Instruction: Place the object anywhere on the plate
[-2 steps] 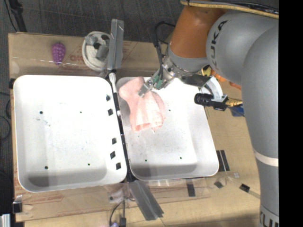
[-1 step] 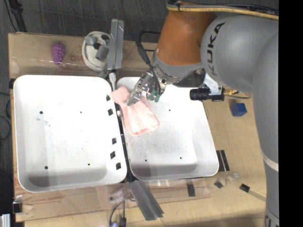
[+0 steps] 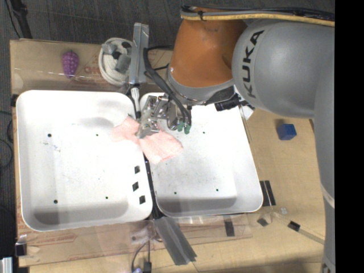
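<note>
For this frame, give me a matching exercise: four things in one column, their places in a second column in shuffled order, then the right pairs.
Things:
1. pink cloth
2. blue block
3. purple grape bunch
4. gripper

Places:
A. on the bench, right of the right bin
B. on the bench, beyond the far left corner of the left bin
C. draped across the rims where the two bins meet
D. over the cloth, near the far end of the divide between the bins

Pairs: 1-C, 2-A, 3-B, 4-D
</note>
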`<state>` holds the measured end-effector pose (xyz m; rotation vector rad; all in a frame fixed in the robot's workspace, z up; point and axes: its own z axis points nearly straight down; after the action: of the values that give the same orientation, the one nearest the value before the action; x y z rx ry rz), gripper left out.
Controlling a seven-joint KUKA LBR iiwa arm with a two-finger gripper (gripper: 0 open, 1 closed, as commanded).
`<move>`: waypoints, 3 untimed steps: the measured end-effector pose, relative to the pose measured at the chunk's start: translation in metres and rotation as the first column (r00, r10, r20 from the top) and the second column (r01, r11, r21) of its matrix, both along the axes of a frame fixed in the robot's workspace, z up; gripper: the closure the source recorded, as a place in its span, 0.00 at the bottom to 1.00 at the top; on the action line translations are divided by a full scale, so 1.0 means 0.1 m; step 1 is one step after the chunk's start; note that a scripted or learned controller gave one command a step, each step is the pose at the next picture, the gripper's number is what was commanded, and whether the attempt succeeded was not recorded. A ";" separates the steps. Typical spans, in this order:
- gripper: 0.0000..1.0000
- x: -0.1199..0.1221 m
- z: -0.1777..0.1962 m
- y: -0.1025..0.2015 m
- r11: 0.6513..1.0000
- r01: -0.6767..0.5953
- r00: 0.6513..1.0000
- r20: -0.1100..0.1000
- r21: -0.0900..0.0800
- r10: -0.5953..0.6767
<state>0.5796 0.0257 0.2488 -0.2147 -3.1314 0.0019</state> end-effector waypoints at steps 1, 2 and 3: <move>1.00 -0.16 0.04 0.43 0.991 -0.137 0.991 -0.001 0.001 0.137; 1.00 -0.43 -0.01 0.97 0.990 -0.143 0.990 -0.001 0.000 0.143; 1.00 -0.60 -0.10 1.44 0.990 -0.144 0.990 0.002 0.000 0.144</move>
<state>0.5193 0.1701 0.2387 0.0125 -3.1411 0.0019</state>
